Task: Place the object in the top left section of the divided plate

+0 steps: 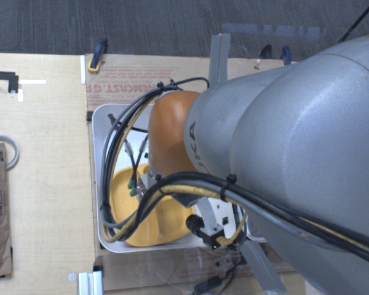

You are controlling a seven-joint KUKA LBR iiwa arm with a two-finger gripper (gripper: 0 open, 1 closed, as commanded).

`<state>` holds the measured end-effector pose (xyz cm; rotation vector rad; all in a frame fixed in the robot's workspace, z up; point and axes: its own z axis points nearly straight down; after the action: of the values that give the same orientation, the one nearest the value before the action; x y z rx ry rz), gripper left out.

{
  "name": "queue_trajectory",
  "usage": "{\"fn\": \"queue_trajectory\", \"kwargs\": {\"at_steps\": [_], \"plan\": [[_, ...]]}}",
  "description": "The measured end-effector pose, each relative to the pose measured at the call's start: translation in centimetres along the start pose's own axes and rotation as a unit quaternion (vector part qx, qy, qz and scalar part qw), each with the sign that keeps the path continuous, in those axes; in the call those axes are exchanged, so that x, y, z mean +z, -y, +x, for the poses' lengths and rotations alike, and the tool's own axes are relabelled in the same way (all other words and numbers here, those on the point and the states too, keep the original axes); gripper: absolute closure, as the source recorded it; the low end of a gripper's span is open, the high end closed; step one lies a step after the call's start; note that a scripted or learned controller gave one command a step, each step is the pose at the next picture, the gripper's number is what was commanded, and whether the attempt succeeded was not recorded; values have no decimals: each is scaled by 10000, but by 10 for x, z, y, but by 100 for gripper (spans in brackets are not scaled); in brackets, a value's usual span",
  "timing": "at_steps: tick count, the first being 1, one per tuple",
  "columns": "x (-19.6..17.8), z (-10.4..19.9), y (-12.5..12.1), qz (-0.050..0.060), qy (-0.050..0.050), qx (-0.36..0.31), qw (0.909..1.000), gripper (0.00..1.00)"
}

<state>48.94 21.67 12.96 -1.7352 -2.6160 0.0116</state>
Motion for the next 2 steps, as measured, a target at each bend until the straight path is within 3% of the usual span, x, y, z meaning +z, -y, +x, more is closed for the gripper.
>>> {"fn": "queue_trajectory", "kwargs": {"at_steps": [1,2], "plan": [[-65,-26,-36,-12,5,796,9968,100],[-95,-4,1,-2,4,677,9977,100]]}}
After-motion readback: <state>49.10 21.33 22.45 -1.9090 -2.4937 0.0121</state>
